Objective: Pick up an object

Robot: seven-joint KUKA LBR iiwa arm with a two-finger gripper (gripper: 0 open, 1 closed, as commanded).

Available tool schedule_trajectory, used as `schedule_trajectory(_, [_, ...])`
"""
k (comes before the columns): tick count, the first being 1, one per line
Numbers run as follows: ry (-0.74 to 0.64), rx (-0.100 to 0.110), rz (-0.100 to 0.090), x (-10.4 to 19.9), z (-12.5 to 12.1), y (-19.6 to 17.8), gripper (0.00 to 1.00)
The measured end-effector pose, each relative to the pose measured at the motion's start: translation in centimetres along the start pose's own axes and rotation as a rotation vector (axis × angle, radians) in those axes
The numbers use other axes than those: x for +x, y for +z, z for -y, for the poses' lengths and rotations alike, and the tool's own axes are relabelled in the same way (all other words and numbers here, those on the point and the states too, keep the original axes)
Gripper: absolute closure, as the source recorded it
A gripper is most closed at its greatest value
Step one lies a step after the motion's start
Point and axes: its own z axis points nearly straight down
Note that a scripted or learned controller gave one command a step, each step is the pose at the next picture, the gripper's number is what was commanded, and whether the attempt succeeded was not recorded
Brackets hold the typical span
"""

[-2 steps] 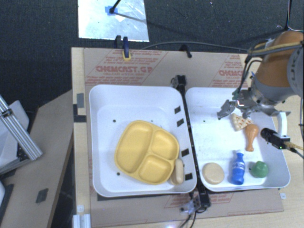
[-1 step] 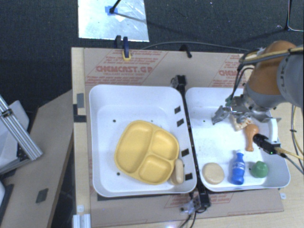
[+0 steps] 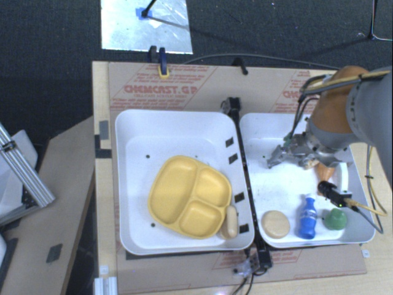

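The claw (image 3: 277, 157) sits low in the right bin (image 3: 264, 128), right of frame centre; whether it is clenched I cannot tell. The blue bottle (image 3: 307, 217) lies below-right of it, well apart, between a tan disc (image 3: 276, 224) and a green object (image 3: 335, 219).

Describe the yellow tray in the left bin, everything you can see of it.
The yellow tray is a glossy, plastic-looking dish with rounded corners and three compartments: one large, two smaller. It lies flat, turned at an angle, on the floor of the left bin. A small tan, bread-like piece rests against its lower right edge.
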Motion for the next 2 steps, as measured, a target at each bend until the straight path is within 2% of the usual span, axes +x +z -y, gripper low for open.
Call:
schedule_trajectory(1, [-0.001,-0.006,0.001,0.0,-0.2,-1.4,1.00])
schedule_trajectory(2, [0.002,-0.008,0.002,-0.8,0.4,-7.1,1.00])
